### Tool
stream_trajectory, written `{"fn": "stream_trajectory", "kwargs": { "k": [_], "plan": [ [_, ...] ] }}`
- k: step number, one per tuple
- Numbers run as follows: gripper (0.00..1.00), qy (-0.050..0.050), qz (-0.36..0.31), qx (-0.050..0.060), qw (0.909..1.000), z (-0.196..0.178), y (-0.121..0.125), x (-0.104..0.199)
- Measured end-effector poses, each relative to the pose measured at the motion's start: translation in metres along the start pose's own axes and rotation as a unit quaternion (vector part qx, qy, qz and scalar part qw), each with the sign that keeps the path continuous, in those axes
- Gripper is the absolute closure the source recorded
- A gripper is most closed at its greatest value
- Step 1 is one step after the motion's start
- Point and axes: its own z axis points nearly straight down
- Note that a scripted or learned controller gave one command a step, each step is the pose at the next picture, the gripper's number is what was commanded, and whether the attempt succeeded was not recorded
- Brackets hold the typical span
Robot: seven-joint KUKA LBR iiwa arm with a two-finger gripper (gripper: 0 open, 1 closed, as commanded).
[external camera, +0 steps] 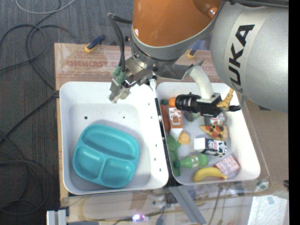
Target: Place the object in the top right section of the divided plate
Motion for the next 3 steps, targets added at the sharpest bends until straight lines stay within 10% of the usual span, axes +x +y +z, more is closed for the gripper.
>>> {"fn": "stream_trajectory", "kwargs": {
  "k": [1, 2, 3],
  "plan": [
    [1.0, 0.0, -0.192, -0.001, 0.9815, -0.001, -0.049, -0.032],
    [1.0, 0.002, -0.135, 0.001, 0.9908, 0.19, -0.009, 0.031],
    [1.0, 0.0, -0.026, 0.0, 0.9997, 0.025, -0.006, -0.038]
  ]
}}
